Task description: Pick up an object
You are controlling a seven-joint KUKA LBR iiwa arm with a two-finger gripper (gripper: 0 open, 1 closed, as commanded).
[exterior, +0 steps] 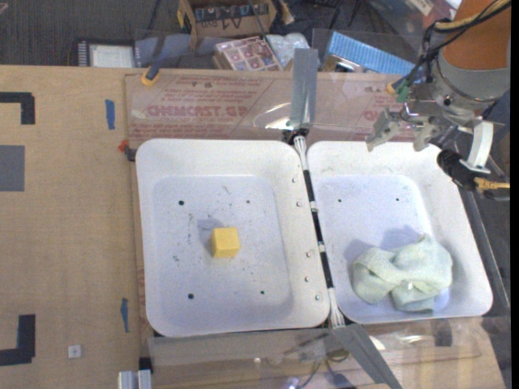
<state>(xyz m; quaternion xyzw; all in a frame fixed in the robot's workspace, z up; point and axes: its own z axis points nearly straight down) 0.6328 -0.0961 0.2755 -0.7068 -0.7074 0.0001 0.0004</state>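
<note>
Nearest the camera runs the front rim of the two white bins, and reading from the left, bare tabletop [65,217] gives way to the left bin [162,298], where a small yellow cube [226,242] sits alone near the middle of the floor, well apart from every wall. Across the central divider, the right bin [365,193] holds a crumpled pale green cloth [404,275] bunched in its near right corner, close to the front and right walls. Furthest right and up, the claw [403,126] hangs above the far rim of the right bin, clear of both objects and gripping nothing; whether it is spread or closed cannot be told from this angle. Judged from this layout, the task is at its opening step: nothing is lifted and a target is yet to be approached. The cloth is the nearer choice, calling for a move toward the camera and a descent onto its raised folds; the cube would need a longer reach leftward across the divider and a squarer alignment over its faces.
</note>
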